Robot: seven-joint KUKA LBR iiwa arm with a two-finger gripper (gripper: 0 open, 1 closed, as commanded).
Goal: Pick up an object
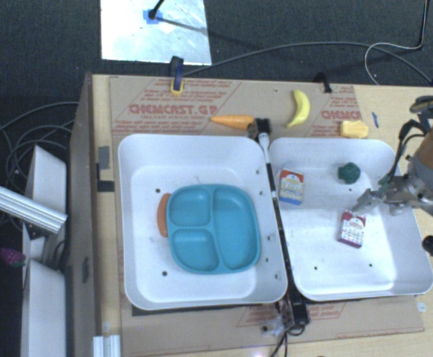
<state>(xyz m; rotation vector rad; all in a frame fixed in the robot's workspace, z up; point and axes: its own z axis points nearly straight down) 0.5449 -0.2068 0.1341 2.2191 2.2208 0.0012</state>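
Judging from how things lay, the task was at its beginning: no object was lifted yet, and all of them rested on the bin floors or on the bench. The gripper [368, 201] reached in from the right and hovered low over the right bin [373, 277], with its tips just beside the upper edge of a small red and white carton [352, 228]. Nothing was visible between the fingers, so I would not say it held anything. Whether the pincer was open or closed I could not tell, because this part of the view was blurred and small. What was left, in my judgement, was the whole grasp: to come down on one object, to close on it and to raise it.

That right bin contained three things, well apart from each other: the carton near the gripper, a second red and white packet [292, 187] close to the left wall, and a dark green round object [349, 172] near the far side. The left bin [138, 199] contained a blue divided plate [213, 227] in the middle, and an orange sausage-like piece [161, 214] touching the plate's left edge. Behind the bins, on the cardboard sheet [187, 103], lay a carrot [231, 122], a banana [300, 108] and a yellow block [354, 129].
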